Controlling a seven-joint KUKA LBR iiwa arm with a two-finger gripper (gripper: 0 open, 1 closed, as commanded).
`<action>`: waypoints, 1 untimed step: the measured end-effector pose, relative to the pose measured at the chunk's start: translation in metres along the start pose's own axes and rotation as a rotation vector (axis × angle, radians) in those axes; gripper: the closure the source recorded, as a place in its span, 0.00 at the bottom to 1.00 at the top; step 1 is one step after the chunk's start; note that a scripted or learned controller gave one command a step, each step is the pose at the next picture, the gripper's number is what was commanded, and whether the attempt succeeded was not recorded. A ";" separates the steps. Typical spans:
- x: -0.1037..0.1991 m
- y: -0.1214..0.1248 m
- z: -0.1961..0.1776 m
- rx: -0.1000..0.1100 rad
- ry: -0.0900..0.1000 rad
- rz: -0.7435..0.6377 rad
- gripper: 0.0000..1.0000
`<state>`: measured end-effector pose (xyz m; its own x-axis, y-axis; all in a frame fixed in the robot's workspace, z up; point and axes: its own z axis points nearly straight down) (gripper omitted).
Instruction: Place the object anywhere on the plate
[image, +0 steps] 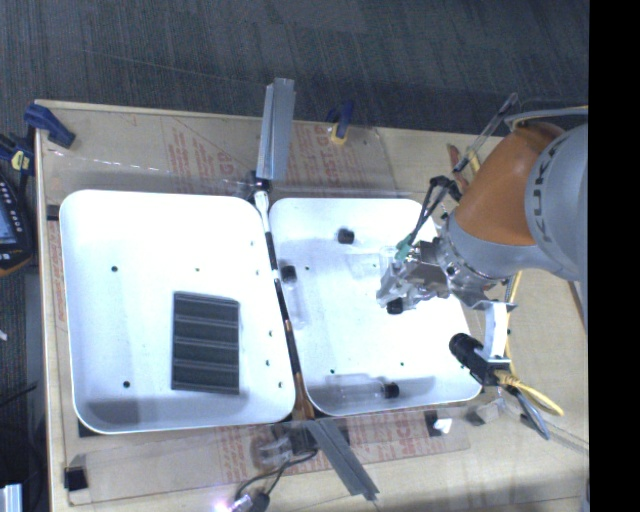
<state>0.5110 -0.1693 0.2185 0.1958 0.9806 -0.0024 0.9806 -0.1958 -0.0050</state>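
Observation:
The plate (205, 342) is a dark ribbed rectangle lying flat in the left bin (100, 230), toward its front. My gripper (397, 292) hangs over the right half of the right bin (330, 215), far from the plate. A small black piece (345, 237) lies at the back of the right bin, left of the gripper. A clear tube with a black end (365, 389) lies along the bin's front wall. Another clear item with a black cap (288, 275) rests against the bin's left wall. I see nothing clearly held in the gripper.
A metal bar (275, 125) stands at the back between the bins, and another (340, 460) lies at the front. Blue clamps (45, 125) sit on the bench's back edge. The arm's orange band (505, 190) looms over the right bin's right rim.

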 end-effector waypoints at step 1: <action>0.075 0.021 0.005 -0.003 0.002 -0.168 1.00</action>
<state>0.5466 -0.1003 0.2134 0.0289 0.9996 0.0003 0.9996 -0.0289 -0.0025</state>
